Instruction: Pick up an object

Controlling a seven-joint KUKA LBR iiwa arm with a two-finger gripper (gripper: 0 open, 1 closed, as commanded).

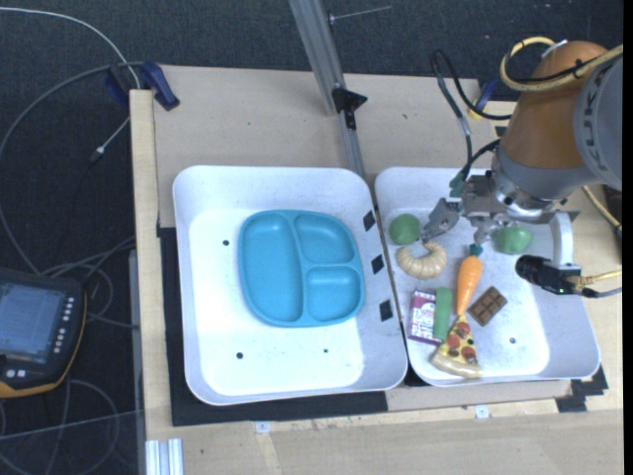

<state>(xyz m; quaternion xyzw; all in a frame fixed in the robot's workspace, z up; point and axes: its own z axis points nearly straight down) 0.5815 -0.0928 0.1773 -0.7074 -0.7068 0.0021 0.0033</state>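
A blue three-compartment plate (300,281) lies in the left white bin (203,226) on the tabletop (247,97), with a handheld control pendant (35,330) off its left edge.

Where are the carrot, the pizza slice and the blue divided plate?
carrot (467,285): camera view, middle of its orange body.
pizza slice (457,348): camera view, centre of the topping.
blue divided plate (265,275): camera view, floor of its large left compartment.
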